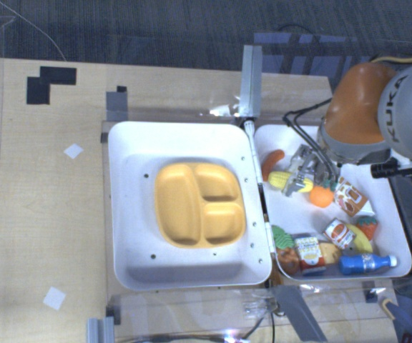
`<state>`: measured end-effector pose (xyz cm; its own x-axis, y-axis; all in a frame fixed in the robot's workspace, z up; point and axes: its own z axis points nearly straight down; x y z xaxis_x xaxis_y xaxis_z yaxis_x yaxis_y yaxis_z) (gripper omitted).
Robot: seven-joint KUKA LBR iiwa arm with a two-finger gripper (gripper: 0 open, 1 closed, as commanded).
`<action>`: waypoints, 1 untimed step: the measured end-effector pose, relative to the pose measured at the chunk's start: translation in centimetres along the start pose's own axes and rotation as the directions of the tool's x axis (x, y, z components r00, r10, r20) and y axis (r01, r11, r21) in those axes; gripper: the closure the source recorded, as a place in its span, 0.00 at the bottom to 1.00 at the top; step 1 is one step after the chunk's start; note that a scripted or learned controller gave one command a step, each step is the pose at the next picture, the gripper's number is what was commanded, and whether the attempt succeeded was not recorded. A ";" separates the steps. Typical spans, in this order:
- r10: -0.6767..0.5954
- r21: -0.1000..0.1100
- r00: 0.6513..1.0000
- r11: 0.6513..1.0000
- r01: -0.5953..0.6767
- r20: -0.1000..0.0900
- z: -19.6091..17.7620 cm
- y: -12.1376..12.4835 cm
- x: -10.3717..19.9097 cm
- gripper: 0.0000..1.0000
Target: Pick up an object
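My gripper (300,173) hangs low in the right bin (399,224), directly over the right end of a yellow corn cob (283,182). A red sausage (272,161) lies just left of it, near the bin's back left corner. An orange ball (321,196) sits immediately to the gripper's right. The arm's orange band (356,106) rises behind it and hides the bin's back right part.
The left bin (131,191) holds a yellow divided tray (199,204). Along the right bin's front lie a blue bottle (367,264), a green item (283,236), a small carton (307,250), two red-and-white packets (350,199) and a strawberry (368,227).
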<state>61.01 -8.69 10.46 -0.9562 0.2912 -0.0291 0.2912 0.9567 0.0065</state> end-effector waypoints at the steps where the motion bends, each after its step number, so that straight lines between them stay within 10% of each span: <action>1: 0.073 0.005 0.997 0.997 -0.073 -0.014 -6.2 -2.5 -0.4 1.00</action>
<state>60.44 -11.14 16.62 -0.9328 0.3600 -0.0150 0.3600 0.9329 0.0037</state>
